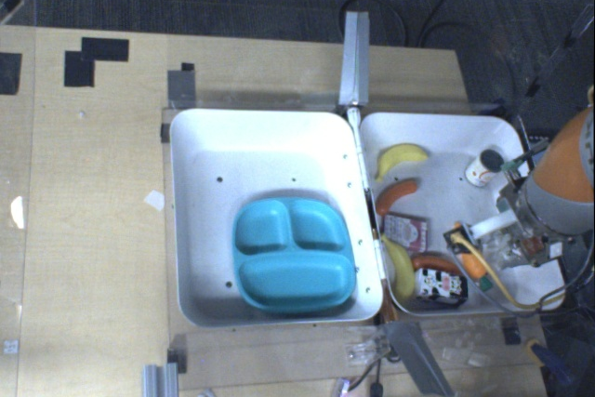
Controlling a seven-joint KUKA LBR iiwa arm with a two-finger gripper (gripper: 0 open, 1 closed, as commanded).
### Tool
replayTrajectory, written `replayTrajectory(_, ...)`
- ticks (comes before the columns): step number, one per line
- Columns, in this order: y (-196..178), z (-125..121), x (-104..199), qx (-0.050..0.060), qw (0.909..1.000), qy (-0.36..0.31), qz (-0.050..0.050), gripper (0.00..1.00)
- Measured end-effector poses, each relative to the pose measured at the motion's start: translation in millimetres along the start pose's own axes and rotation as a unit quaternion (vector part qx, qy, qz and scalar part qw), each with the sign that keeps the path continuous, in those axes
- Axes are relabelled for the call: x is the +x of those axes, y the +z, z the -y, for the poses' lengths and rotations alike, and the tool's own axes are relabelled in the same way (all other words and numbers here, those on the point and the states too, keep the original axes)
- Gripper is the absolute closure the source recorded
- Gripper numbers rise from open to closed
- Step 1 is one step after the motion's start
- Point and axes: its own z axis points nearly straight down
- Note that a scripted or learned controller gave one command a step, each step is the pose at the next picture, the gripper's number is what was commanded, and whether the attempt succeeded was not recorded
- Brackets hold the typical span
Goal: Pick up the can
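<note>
While the pincer (483, 242) hangs, grip unreadable, the dark squat can (439, 284) lies just left and nearer the front.

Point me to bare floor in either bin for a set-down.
Left bin: bare behind and left of the blue tray. Right bin: a bare patch between the banana and the arm. Its front is crowded with the sausage, packets and can.
</note>
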Motion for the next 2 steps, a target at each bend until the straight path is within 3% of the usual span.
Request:
replayTrajectory(1, -5, 30, 9, 0.0, 0.9992, 0.041, 0.0, 1.0)
replayTrajectory(2, 2, -30, -9, -0.001, 1.0, -0.005, 0.0, 1.0)
